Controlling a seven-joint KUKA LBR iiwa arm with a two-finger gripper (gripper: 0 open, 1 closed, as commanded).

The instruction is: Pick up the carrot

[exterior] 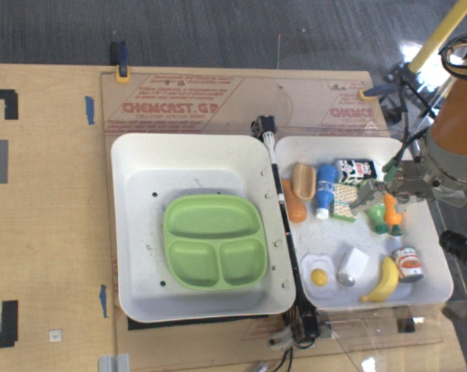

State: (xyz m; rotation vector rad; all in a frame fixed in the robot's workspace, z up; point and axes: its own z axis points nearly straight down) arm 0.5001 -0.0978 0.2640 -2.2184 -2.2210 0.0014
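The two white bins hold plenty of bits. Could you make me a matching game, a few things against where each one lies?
Things:
1. green tray
2. banana
3. carrot
4. fried egg

Places:
A. right bin, near corner, beside a small can
B. right bin, near-left part
C. left bin
D. right bin, right side, under the gripper

Pairs: 1-C, 2-A, 3-D, 4-B

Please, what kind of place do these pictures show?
Probably a robotics lab bench: two white bins clamped on a board, toy food such as a banana and carrot, and a gripper reaching in.
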